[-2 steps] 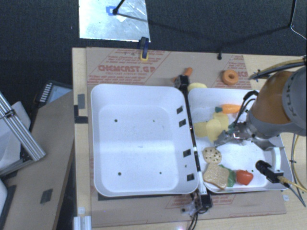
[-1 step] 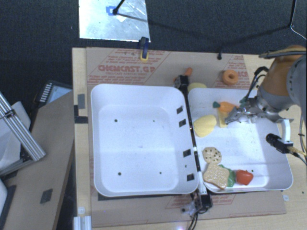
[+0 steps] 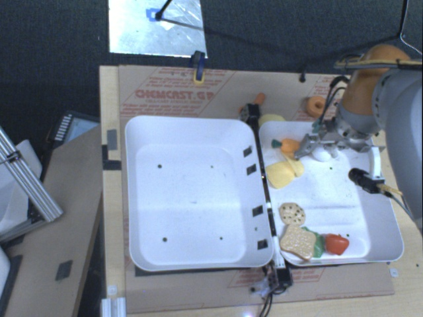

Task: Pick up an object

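Here, arm bent low over right bin, tool at white egg, grip state unclear.

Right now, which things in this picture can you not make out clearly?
- Tool: open or shut cannot be told; too small and blurred in the camera view.
- White object under the tool: partly covered by it, identity unclear.
- Green piece: mostly hidden between bread and tomato.

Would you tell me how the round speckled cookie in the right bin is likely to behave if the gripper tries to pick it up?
The cookie looks flat and thin, so fingers may struggle to get under its edge. It looks like moulded toy food, so probably stiff and light. Lying flat, it seems likelier to slide than roll, perhaps against the bread slice beside it.
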{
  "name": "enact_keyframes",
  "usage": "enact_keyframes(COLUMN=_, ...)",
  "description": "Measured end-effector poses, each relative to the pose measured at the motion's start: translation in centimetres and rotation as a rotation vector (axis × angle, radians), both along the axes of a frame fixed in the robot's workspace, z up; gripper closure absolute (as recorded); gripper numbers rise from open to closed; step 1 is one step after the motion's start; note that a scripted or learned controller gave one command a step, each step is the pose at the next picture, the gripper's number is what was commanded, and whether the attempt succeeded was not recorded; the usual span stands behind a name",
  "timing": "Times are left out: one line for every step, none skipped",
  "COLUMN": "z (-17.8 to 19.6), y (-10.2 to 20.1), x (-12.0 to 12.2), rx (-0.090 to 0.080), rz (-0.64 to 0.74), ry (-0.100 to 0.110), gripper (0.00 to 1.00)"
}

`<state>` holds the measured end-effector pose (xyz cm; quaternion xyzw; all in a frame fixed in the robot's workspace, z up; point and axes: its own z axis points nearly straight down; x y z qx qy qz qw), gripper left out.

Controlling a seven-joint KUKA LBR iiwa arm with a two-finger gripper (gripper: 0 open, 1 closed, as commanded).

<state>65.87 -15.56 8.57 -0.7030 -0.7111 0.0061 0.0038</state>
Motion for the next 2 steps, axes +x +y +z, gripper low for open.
enact_keyframes(z=1.1, y=-0.1, x=0.1, rx=0.001, rz=-0.004, ry=-0.014, gripper=1.00)
enact_keyframes(z=6.6, y=-5.1, x=-2.1, rx=0.000, rz=-0.014, ry=-0.020, gripper=1.00)
